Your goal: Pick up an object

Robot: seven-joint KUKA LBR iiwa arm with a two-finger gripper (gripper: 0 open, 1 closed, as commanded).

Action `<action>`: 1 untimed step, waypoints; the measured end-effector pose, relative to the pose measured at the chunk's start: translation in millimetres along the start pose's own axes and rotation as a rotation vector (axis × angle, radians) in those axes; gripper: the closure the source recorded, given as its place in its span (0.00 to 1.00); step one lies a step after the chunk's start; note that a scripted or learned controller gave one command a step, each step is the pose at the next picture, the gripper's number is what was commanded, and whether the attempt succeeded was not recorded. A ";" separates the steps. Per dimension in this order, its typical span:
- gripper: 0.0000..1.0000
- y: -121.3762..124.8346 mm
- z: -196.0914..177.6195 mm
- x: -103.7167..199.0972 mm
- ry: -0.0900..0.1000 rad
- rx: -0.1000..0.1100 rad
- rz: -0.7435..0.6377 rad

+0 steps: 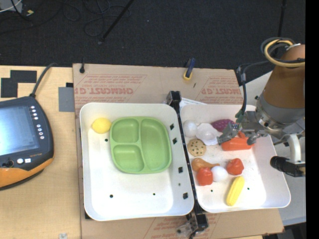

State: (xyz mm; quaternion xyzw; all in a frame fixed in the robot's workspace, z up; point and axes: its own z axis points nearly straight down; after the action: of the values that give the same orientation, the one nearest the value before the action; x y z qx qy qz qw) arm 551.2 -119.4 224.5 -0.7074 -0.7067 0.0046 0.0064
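Pendant: teach pendant (20,138) lies at the far left of the surface (60,203), screen up, well apart from the bins.
Left bin: left bin (94,198) holds a yellow lemon (101,125) at its upper left corner, just beside a green divided tray (140,145). Neither is near the arm.
Right bin, contents: right bin (271,193) carries the toy food. Left part: a chocolate-chip cookie (197,147), two whitish pieces above it, too pale to name. Lower middle: a red piece (204,176), a white egg (219,173), a tomato-like red piece (235,166), an ear of corn (235,190). Upper middle: a purple item (223,125).
Candidate object: orange carrot-like piece (236,144) lies on the bin floor at the upper right of the cluster.
Gripper: gripper (241,132) sits low over the right bin, directly at the orange piece, touching or just above it. Cannot tell whether it is released or clenched; the tips merge with the object from this angle.
Progress: approach looks done, arm is down at a target. Nothing visibly lifted; every item appears to rest in a bin.
Remaining: confirm grip, then raise the object clear of the bin.
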 end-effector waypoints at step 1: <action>0.00 2.3 -6.1 -0.2 -0.001 -0.012 -0.002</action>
State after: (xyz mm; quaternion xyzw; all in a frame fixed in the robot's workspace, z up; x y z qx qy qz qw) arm 553.6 -119.6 230.5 -0.7069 -0.7074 0.0010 0.0018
